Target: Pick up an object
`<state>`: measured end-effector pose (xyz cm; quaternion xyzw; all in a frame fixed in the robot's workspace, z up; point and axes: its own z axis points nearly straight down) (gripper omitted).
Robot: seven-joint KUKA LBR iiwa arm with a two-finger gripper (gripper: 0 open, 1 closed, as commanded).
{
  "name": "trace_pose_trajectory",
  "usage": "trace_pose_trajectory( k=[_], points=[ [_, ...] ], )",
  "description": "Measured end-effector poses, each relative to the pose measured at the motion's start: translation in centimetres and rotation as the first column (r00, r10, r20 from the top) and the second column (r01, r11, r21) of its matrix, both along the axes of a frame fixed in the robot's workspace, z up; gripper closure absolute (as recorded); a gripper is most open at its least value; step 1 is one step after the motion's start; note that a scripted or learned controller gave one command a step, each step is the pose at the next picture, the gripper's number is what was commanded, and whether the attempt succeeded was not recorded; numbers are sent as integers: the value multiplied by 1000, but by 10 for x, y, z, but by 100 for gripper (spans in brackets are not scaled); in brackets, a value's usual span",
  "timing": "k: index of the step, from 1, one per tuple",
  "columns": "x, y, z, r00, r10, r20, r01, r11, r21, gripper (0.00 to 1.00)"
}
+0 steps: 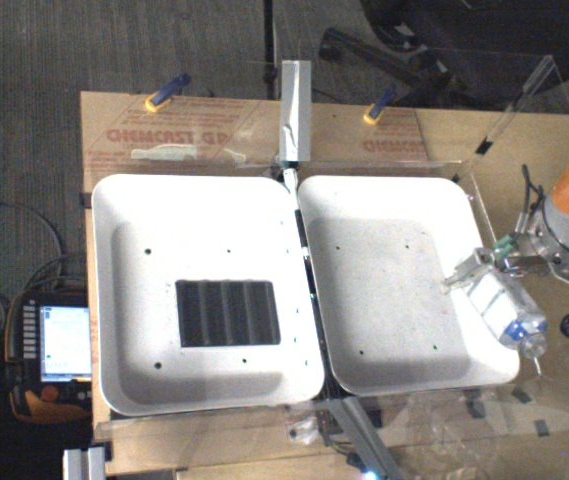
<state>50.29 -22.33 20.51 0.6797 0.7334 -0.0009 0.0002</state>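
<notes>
One gripper (496,258) at 3 o'clock over right bin (384,208); cannot tell jaw state. Clear plastic bottle (504,313) (blue cap end) just below, on bin's rim. Black ridged tray (227,313) in left bin (134,208). Advice: descend centred across bottle's body, close squarely.

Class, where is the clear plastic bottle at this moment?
The clear plastic bottle lies tilted over the right rim of the right bin, directly below the gripper, far from the dark ribbed tray in the left bin.

2 white bins (124,268); black ribbed tray (228,313); clear bottle (504,313), blue cap.
</notes>
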Motion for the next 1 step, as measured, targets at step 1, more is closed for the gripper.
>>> trace_pose_trajectory(
  k=[1],
  points=[
    [-19, 76, 28, 972, -234, -2, 234, 972, 2, 0]
  ],
)
